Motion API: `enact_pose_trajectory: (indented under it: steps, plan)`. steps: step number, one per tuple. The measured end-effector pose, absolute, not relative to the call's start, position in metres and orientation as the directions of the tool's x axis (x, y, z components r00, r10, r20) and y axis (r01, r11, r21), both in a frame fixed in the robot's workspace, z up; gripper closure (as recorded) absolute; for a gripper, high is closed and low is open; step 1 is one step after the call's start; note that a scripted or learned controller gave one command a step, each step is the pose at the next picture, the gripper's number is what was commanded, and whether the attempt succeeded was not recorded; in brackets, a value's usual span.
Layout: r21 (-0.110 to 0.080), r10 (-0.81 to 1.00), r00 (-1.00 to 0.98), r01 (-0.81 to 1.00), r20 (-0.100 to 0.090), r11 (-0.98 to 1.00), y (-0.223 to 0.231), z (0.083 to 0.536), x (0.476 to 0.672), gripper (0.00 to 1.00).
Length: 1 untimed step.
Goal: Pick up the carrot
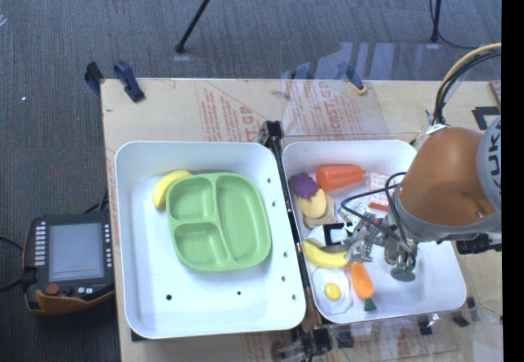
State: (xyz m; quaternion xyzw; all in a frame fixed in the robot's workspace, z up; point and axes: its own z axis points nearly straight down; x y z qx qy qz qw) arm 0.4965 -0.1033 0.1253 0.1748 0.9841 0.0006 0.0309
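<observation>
Jaws are lying in a tangle of metal and cable under the wrist, and whether they are standing wide or narrow I cannot tell. The gripper is hanging low in the right bin, just above and slightly right of the carrot.

The carrot is lying near the bin's front wall, orange body pointing up the view and green tip toward the front edge. A fried egg is sitting just beside it on the left, and a banana is lying close to its upper end, so the room for a grasp is looking tight on that side.

For a clean pick, I judge the gripper should be shifting a little left and forward until it is centring over the orange body, then closing across the narrow width rather than along the length. Coming straight down should be keeping the egg and banana from being nudged.

Farther back, a purple eggplant and a larger orange-red piece are sitting well apart from the work. The left bin is holding a green tray.
</observation>
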Motion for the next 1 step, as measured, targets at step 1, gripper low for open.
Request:
enact_pose_trajectory:
  steps: [1]
  plan:
    - [0.001, 0.365, -0.931, 0.365, 0.002, 0.931, -0.0824, 0.1238, 0.4757, 1.0]
